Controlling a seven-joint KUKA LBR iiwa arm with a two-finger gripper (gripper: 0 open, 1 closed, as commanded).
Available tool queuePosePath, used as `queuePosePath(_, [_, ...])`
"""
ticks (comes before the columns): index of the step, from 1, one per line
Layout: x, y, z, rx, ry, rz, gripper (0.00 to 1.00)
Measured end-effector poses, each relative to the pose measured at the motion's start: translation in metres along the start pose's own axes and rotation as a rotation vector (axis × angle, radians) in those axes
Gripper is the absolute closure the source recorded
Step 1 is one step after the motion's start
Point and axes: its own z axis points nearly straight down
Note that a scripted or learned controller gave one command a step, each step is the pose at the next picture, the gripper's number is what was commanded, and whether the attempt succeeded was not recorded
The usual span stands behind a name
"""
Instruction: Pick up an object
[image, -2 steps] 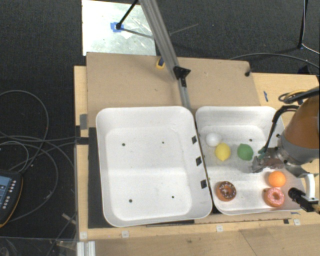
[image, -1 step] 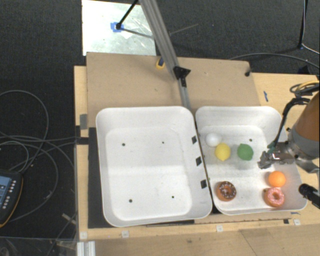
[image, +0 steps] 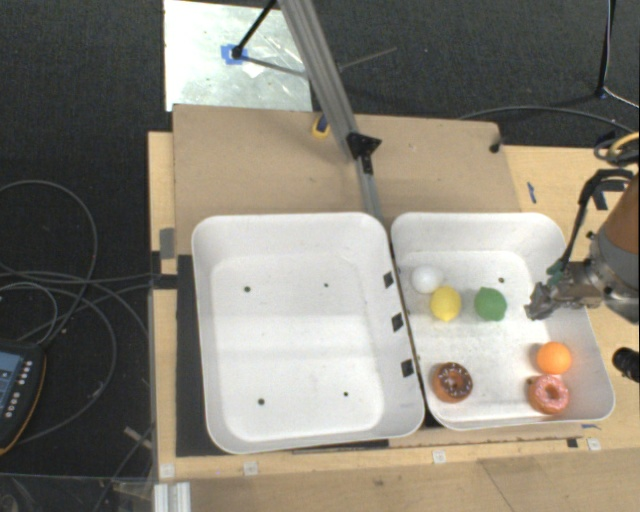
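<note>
Matt white plastic bins (image: 300, 235)

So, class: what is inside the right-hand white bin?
Right bin: white ball, yellow fruit, green fruit, orange, chocolate doughnut, pink doughnut. The gripper covers some of the floor.

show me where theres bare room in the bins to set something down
The left bin has bare floor throughout. In the right bin, a free strip lies behind the white ball. It is crowded around the yellow ball, green ball, orange ball and two donuts.
</note>
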Motion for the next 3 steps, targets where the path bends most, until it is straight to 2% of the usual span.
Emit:
queuePosePath(1, [0.010, 0.006, -0.055, -0.001, 0.000, -0.001, 1.00])
queuePosePath(2, [0.065, 0.032, -0.061, 0.002, 0.003, -0.005, 1.00])
queuePosePath(3, [0.115, 0.046, -0.060, 0.003, 0.003, -0.004, 1.00])
